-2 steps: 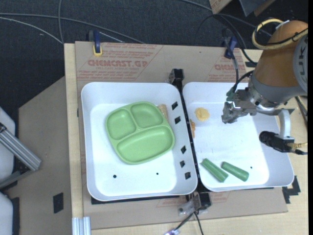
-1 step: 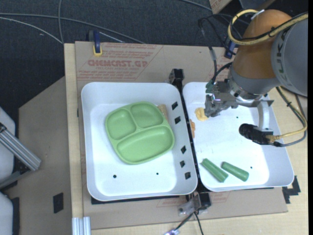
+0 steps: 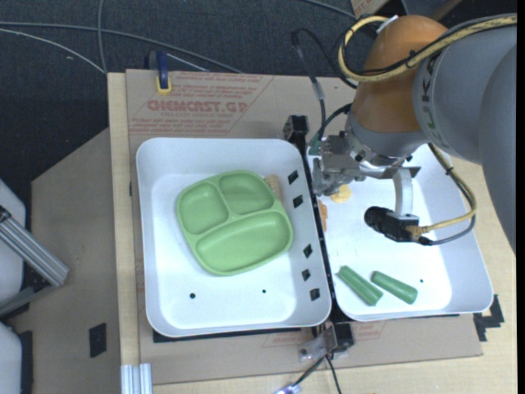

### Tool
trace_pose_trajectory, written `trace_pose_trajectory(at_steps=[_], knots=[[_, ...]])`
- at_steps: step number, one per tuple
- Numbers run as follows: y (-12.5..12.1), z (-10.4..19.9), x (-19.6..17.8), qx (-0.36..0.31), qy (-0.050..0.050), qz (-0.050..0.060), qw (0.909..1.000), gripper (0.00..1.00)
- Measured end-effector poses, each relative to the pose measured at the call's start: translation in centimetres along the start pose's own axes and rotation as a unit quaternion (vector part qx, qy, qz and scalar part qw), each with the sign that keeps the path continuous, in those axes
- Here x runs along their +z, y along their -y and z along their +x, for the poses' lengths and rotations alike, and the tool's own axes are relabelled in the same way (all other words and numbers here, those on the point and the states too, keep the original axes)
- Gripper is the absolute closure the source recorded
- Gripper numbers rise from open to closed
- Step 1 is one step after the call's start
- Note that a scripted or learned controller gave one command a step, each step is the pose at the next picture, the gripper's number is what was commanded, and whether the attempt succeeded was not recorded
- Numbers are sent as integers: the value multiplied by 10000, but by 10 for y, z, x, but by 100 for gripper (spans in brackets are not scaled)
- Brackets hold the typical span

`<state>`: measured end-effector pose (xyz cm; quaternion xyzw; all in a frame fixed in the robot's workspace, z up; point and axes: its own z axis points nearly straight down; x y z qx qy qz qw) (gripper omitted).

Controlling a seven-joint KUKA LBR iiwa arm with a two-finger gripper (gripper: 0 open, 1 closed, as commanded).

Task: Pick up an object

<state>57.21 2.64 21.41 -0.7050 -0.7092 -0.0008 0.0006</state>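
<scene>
My gripper [image 3: 335, 179] hangs low over the far left corner of the right bin [image 3: 455, 245], close to the wall between the two bins. A small yellow object [image 3: 341, 193] peeks out just beneath it, mostly hidden by the gripper body. A small orange piece [image 3: 323, 213] lies by the dividing wall, just in front of the gripper. Two green stick-shaped pieces [image 3: 358, 285] [image 3: 394, 286] lie side by side near the front of the right bin. A green divided plate [image 3: 235, 221] rests in the middle of the left bin [image 3: 164, 220].
The grey arm with its orange band [image 3: 394, 72] covers the back of the right bin. A black connector on a yellow cable [image 3: 392, 223] hangs over the bin's middle. Black clips [image 3: 300, 212] line the wall between the bins.
</scene>
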Motion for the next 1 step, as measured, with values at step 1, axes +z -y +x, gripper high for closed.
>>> trace_pose_trajectory(at_steps=[1], knots=[[-6, 51, -11, -1, -4, -6, 10000, 100]])
